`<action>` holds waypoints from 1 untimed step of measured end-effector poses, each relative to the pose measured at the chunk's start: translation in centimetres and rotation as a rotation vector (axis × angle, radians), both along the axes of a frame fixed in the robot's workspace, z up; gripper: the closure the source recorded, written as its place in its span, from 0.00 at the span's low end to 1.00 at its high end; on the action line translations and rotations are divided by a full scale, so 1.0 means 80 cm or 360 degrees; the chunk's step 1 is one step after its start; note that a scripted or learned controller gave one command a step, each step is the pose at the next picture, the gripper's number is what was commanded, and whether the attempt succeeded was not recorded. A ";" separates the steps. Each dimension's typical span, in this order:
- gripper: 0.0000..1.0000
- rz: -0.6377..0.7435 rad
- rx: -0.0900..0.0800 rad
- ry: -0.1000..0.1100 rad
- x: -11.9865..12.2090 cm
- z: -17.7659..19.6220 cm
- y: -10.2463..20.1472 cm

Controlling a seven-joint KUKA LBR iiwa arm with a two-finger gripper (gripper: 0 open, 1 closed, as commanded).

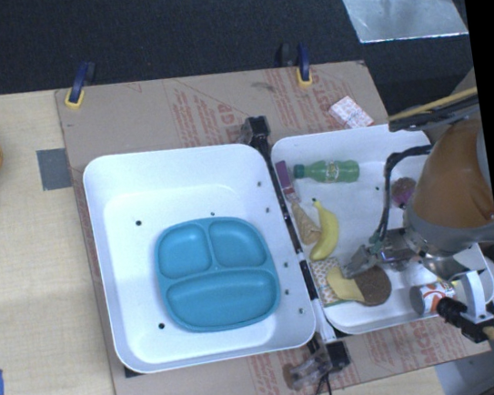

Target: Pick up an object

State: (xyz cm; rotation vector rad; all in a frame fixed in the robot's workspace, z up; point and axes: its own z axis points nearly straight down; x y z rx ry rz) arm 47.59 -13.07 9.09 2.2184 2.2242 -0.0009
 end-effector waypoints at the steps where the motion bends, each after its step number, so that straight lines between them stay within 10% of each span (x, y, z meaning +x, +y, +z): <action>1: 1.00 0.0007 0.0000 0.0000 0.001 0.015 -0.001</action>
